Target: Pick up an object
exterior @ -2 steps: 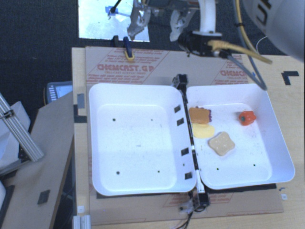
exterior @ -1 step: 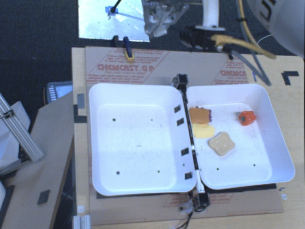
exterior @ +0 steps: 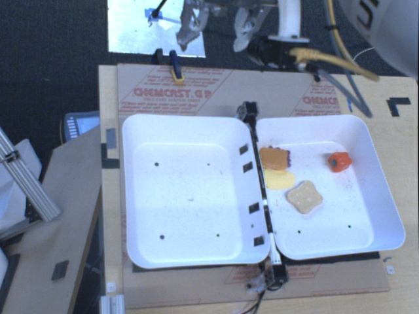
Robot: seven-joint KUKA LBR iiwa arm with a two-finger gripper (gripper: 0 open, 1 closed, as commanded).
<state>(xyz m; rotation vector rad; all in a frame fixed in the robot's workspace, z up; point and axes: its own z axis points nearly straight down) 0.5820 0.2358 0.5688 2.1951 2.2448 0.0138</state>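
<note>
The hand [exterior: 219, 19] is hanging up high behind both bins, well apart from them, and its fingers are spread with nothing between them. In the right bin [exterior: 373, 175], a red toy [exterior: 338, 161] is sitting near the far side, while a tan toast piece [exterior: 304, 197], a yellow slice [exterior: 279, 180] and what may be an orange cracker [exterior: 275, 158] are lying close to the wall by the left bin [exterior: 183, 188].

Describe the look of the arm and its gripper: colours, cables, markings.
The arm is a bulky pale grey-white shell at the top right corner, with part of dark lettering, "UK", on it. Yellow cables run along it toward a black fitting and a white cylindrical section. The gripper is metallic grey, with two slender jaws.
</note>
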